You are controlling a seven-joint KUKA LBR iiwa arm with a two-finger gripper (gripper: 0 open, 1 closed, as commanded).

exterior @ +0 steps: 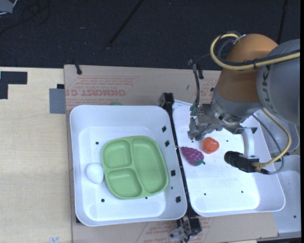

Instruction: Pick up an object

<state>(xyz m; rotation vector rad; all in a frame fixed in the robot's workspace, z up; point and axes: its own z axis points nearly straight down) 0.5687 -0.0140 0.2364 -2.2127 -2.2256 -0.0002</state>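
Note:
In the right bin lie a purple bunch of grapes and an orange-red tomato-like fruit, close together near the bin's left side. My gripper hangs over the right bin just above and to the left of the orange fruit and behind the grapes. Nothing shows between its fingers.
The left bin holds a green three-compartment plate and a white egg at the plate's left. A black divider strip runs between the bins. The right bin's front half is bare white floor.

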